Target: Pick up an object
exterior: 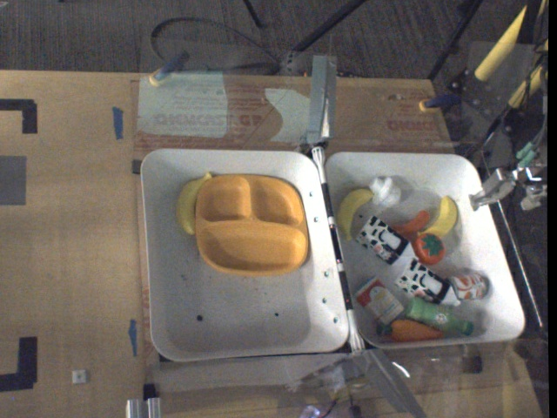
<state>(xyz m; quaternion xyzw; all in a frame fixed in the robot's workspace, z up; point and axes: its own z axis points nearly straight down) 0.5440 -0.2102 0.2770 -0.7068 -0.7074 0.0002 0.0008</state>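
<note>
My gripper (512,181) hangs at the right edge of the frame, just outside the upper right rim of the right bin (489,252), and whether it is spread or closed I cannot tell from here. The nearest likely pick is the toy tomato (428,248) in the middle of that bin, crowded between a cow-patterned carton (383,238) and a yellow banana (446,216). I judge it light, hard and slick, apt to roll, so I would close across its widest part from above.
</note>
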